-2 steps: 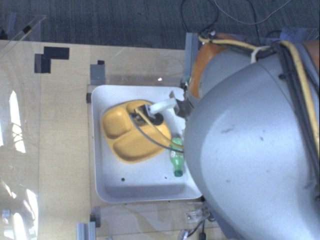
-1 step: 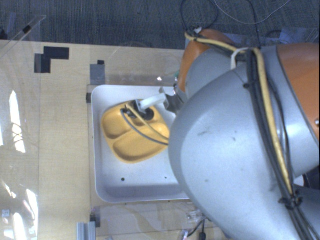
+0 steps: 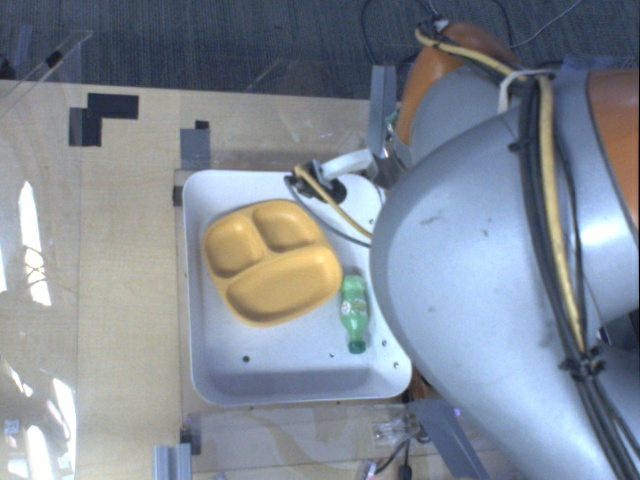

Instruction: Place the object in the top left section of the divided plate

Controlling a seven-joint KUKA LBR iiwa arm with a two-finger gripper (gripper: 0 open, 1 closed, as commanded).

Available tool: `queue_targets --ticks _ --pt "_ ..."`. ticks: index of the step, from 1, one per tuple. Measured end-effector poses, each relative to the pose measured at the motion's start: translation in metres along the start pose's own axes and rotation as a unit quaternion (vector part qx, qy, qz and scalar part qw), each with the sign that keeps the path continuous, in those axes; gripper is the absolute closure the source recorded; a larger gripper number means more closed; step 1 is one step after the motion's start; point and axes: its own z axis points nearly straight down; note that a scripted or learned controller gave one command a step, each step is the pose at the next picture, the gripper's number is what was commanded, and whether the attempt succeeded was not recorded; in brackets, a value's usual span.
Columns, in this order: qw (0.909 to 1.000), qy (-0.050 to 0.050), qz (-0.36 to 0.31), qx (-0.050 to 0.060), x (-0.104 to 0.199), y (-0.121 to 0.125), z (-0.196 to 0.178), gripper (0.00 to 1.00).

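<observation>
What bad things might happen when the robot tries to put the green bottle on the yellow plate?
The bottle lies on its side, touching the plate's rim, so the fingers may have little room and could shove the plate instead. Being round, it may also roll away if nudged. The big arm covers much of the bin, so a miss there would be hard to see.

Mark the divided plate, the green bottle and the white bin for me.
divided plate (image 3: 270, 263), camera view, ridge between its sections.
green bottle (image 3: 353, 310), camera view, middle of its body.
white bin (image 3: 290, 373), camera view, bare floor near the front wall.
</observation>
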Motion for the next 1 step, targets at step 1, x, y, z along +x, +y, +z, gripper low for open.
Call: queue_targets --ticks 1 --pt "1.0000 0.000 0.000 0.000 0.0000 -0.0001 0.0001 0.00"
